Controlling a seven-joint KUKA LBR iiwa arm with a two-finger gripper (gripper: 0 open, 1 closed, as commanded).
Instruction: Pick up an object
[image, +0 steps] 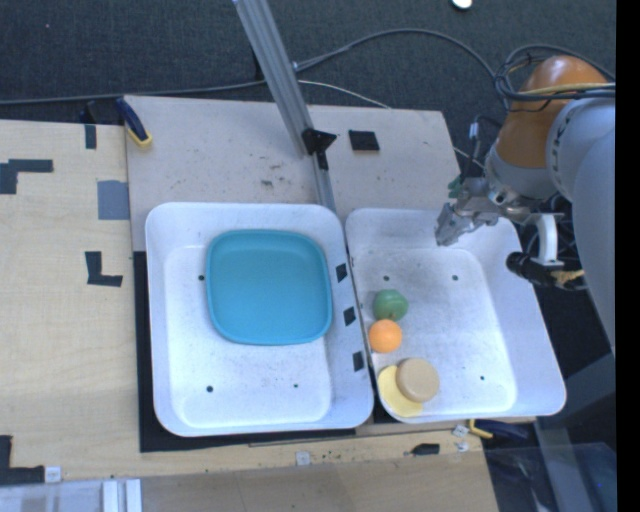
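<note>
In the camera view, the gripper (450, 226) hangs over the upper part of the right bin (520, 345), in the upper right of the frame, below the arm's orange band (548, 110). Nothing is seen between its tips; whether it is parted or closed cannot be told at this size and angle.

The things it could pick up lie in a cluster along the lower left side of that same bin, down and to the left of the gripper in the frame and well apart from it. Nearest is a green ball (390, 303), small and round. Just below it, near or perhaps touching, sits an orange ball (385, 336) of similar size. Below that, in the bin's lower left corner, a tan round block (417, 380) rests on top of a yellow piece (394, 400), of which only a crescent shows.

The balls have no long axis, so the approach angle likely matters little; the closeness of the green ball to the divider and to its orange neighbour may crowd a grasp.

In the left bin (175, 330), a blue square plate (268, 286) lies flat, farther from the gripper.
</note>
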